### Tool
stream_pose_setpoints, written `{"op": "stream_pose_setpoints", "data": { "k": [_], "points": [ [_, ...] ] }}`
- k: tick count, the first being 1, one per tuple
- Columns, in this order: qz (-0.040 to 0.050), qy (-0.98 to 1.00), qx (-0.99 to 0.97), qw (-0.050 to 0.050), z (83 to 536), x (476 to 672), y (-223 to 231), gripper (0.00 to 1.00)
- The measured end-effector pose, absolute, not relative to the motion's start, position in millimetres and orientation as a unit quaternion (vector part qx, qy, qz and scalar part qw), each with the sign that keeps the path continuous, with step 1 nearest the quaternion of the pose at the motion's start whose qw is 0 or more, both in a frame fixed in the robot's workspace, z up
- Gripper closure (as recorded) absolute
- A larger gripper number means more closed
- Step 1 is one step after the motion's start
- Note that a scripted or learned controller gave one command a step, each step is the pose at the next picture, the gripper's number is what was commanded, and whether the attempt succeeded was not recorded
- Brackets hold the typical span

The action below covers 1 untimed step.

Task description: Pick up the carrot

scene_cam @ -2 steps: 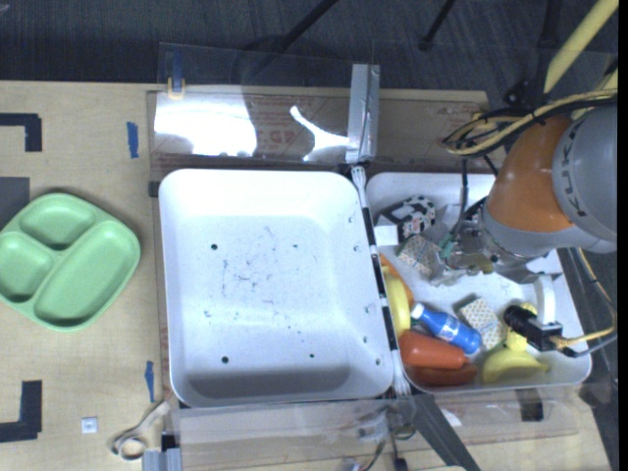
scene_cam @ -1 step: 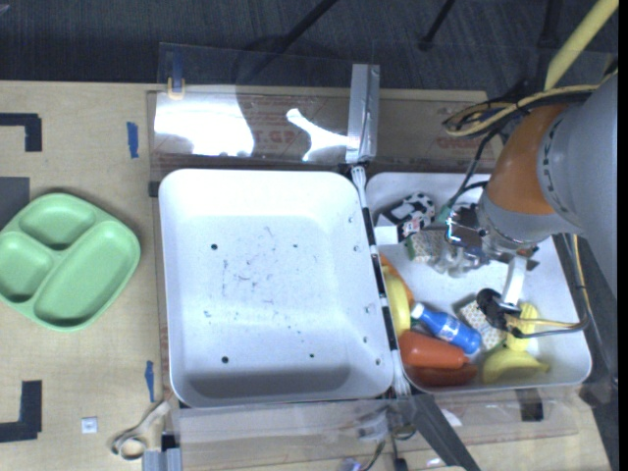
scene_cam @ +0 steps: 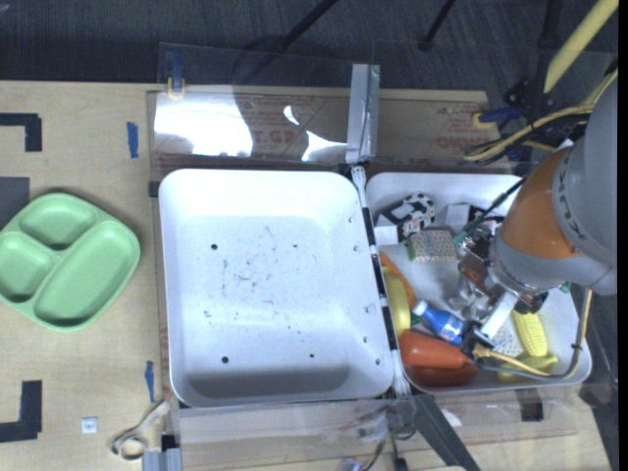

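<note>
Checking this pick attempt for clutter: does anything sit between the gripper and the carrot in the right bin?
Yes. A small blue item lies between the gripper and the carrot, touching or nearly touching the carrot's upper side. A yellow item also crowds it on the left, against the right bin divider wall.

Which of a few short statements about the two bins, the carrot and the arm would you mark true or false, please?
1. The carrot lies in the right bin. True.
2. The green divided plate sits inside the left bin. False: it rests on the bench, left of both bins.
3. The gripper is over the right bin. True.
4. A corn cob lies in the left bin. False: it lies in the right bin, near the arm.
5. The carrot is at the far edge of its bin. False: it lies by the near edge.
</note>
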State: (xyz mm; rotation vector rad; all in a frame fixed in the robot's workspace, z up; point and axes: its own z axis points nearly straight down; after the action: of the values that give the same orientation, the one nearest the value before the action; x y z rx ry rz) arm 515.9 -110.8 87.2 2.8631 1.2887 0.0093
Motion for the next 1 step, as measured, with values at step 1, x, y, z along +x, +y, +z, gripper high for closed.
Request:
{"op": "stream_pose_setpoints", "data": {
  "k": [1],
  "points": [
    [-0.0017,0.385,0.923,-0.001,178.4,507.7,-110.8,1.0]
  ]
}}
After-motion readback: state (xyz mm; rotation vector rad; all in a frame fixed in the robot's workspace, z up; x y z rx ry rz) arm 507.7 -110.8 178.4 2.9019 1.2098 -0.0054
